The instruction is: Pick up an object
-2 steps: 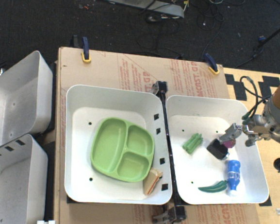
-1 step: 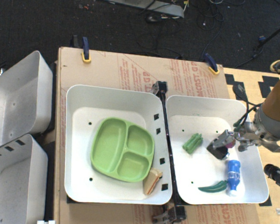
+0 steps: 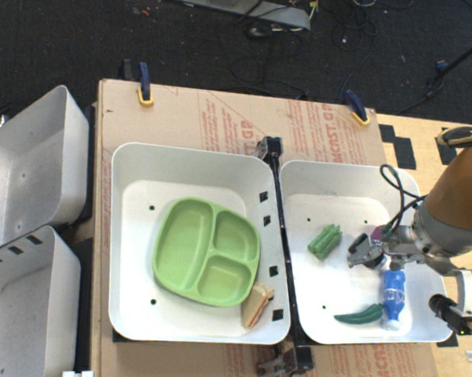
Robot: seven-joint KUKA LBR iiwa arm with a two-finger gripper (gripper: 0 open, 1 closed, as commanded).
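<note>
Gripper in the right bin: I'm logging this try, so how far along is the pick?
Done: the arm has reached into the right bin, with the gripper low beside the blue bottle. In hand: nothing visibly; the bottle, the green block and the dark green pepper all lie on the bin floor. Left: closing on one object and lifting it.

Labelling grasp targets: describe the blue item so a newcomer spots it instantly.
Look in the right-hand white bin, toward its near right corner, just below the gripper. There lies a small blue bottle with a white band. Beside its lower end is a curved dark green pepper-like piece, and a ridged green block sits farther left; the bottle alone is blue.
</note>
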